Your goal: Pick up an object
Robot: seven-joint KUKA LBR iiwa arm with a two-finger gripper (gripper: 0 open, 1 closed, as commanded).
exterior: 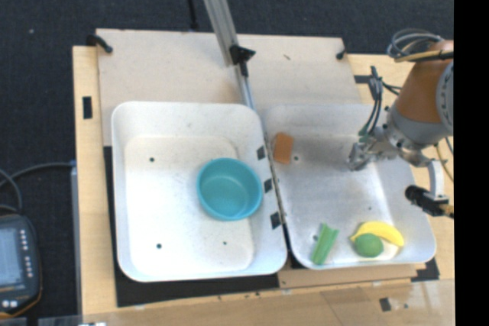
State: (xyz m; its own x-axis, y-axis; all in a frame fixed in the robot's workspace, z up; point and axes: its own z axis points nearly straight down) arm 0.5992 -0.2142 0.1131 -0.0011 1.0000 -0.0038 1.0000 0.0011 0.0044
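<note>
Pincer [357, 159] low at right bin [336, 126], upper right; grip state unclear. Nearest target: orange block [283, 148]; descend centred.

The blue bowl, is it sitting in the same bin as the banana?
No, the blue bowl sits in the left bin, while the banana lies in the right bin.

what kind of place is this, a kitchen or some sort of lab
Most likely a robotics lab bench, not a kitchen: a grey arm's gripper hangs over two shallow white plastic bins, holding toy-like items such as a round teal bowl, and a handheld control pendant sits nearby.
</note>
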